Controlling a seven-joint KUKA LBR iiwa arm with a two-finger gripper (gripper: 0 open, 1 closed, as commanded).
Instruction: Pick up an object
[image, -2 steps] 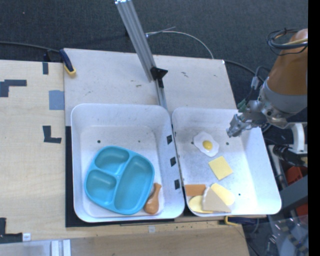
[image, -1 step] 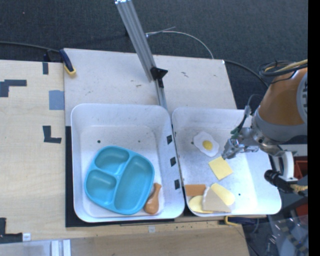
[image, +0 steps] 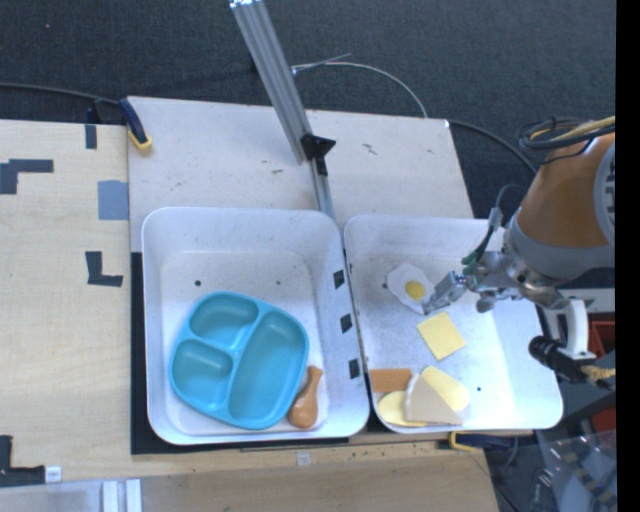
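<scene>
I see the bench (image: 60, 250) from above, pale wood on the left with a few grey tape marks, no writing or brand legible on them or anywhere else. Two shallow white bins sit side by side on it.

The left bin (image: 200, 235) carries a blue divided plate (image: 240, 358) with three compartments, lying toward the bin's front edge. Just beside the plate's right rim, in the front right corner, lies a toy chicken drumstick (image: 308, 397), brown and tilted.

The right bin (image: 470, 240) carries the smaller pieces. A toy fried egg (image: 408, 286) lies near the middle of the bin, a little toward the left wall. In front of it, apart from it, lies a yellow cheese slice (image: 441, 335), a flat square turned at an angle. Along the front edge sit a small orange block (image: 390, 380) and, touching it on the right, a pale sandwich wedge (image: 432, 397) resting on a yellow disc.

The arm (image: 560, 210) comes in from the right — grey, with its orange band over the bin's right edge. The gripper (image: 437, 294) hangs low just beside the egg's right edge, above the cheese slice's far corner. I cannot tell how its jaws stand; they are too small and blurred — nothing visibly sits between them.
</scene>
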